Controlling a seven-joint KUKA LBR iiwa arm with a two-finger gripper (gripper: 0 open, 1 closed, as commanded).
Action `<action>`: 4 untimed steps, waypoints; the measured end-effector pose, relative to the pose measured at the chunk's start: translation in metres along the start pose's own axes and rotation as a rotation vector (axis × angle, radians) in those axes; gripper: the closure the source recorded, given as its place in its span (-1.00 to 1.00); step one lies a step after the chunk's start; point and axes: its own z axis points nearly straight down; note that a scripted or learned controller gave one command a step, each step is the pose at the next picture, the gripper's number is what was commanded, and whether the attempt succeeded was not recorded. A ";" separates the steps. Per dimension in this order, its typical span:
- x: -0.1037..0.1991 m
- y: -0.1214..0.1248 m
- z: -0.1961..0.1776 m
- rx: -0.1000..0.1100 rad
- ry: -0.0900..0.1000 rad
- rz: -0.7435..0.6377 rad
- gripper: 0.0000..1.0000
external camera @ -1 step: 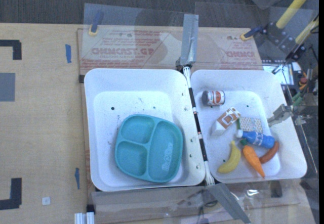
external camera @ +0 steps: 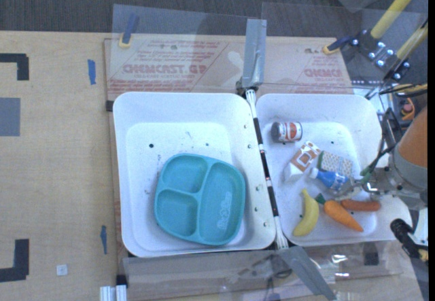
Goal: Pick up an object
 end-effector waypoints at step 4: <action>0.070 0.061 0.006 -0.007 -0.001 0.057 -1.00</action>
